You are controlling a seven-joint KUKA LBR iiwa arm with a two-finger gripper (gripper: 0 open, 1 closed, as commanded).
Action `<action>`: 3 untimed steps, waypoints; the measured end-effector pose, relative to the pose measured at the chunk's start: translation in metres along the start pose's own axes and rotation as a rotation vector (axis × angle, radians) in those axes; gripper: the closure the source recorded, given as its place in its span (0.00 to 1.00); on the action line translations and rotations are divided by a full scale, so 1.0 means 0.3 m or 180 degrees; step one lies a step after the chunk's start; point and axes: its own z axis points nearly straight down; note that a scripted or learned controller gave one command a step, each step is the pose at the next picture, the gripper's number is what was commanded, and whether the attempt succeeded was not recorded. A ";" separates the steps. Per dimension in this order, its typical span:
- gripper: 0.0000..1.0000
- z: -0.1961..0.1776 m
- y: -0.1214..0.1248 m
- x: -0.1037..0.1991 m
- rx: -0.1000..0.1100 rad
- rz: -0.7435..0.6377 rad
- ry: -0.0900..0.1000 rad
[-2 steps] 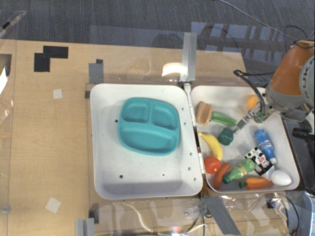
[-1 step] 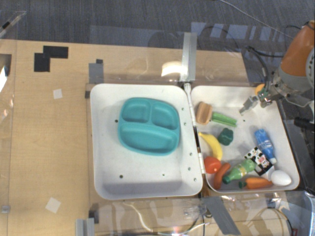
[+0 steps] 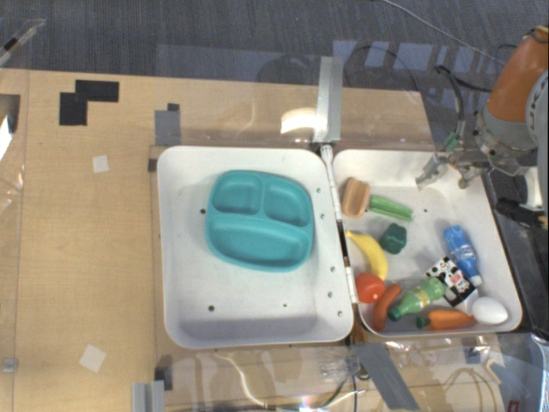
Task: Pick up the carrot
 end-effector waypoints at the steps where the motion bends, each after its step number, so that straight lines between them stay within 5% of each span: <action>1: 0.00 -0.158 0.045 0.297 -0.0087 0.0412 -0.0009; 2: 0.00 -0.107 -0.261 0.053 -0.0068 0.0022 -0.0029; 3: 0.00 0.159 -0.072 0.021 -0.0090 0.0239 -0.0017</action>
